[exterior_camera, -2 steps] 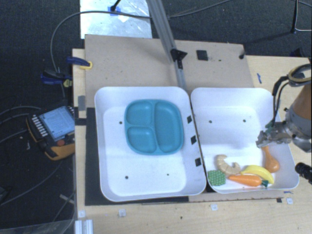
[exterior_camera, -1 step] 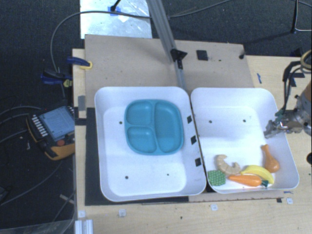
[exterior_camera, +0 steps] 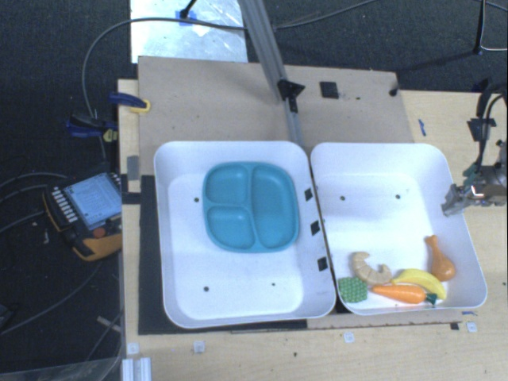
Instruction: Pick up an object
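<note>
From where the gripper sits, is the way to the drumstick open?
Probably yes. The gripper sits at the right bin's rim, and the drumstick lies just below it, with nothing over it.

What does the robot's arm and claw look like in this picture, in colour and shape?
At the right edge of the camera view, a small part of the robot shows. The claw is a grey metallic piece with a light, shiny surface. Above it rise dark, thin cables and a dark bracket. The image is too small and blurred to make out markings or finer shapes.
</note>
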